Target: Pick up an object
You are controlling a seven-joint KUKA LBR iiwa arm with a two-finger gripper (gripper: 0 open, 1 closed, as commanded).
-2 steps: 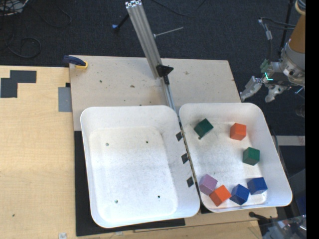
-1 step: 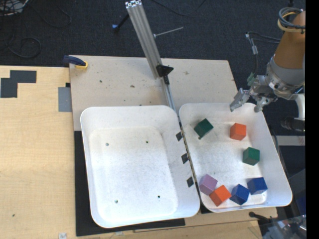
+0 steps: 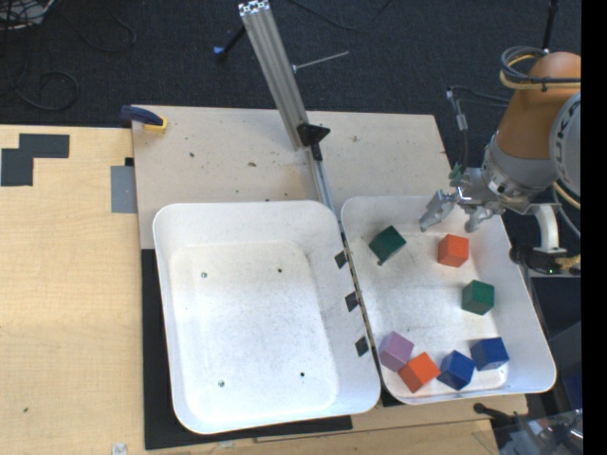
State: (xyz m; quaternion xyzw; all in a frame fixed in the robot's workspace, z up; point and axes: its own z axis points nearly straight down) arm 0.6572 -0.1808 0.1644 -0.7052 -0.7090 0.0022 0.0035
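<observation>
Arm (image 3: 536,131) enters from the right edge of the frame, upper right quadrant. Orange band sits above the grey wrist; the wrist tilts down and toward the left, ending over the upper rim of the right bin (image 3: 531,349).

Gripper (image 3: 456,214): two metal fingers splayed apart, one pointing down-left, the other down. Nothing between them. The tips sit over the bin's upper part, near the orange cube (image 3: 453,250), which lies just below the right-hand finger, and right of the dark green cube (image 3: 387,245). Contact with the bin floor cannot be judged from this angle.

Right bin contents, all loose on the white floor:
- dark green cube, upper left of the bin, tilted on its edge.
- orange cube, upper centre.
- second green cube (image 3: 478,297), right of centre, well apart from the others.
- cluster along the bottom rim: purple cube (image 3: 395,350), a second orange cube (image 3: 418,372) touching it at lower right, then a blue cube (image 3: 456,369), and another blue cube (image 3: 489,353) just beside that.

Left bin (image 3: 180,254): white floor with a few dark specks.

An aluminium bar (image 3: 276,69) slants from the top centre down to the seam between the bins. Bench (image 3: 66,282) of light wood at left.
</observation>
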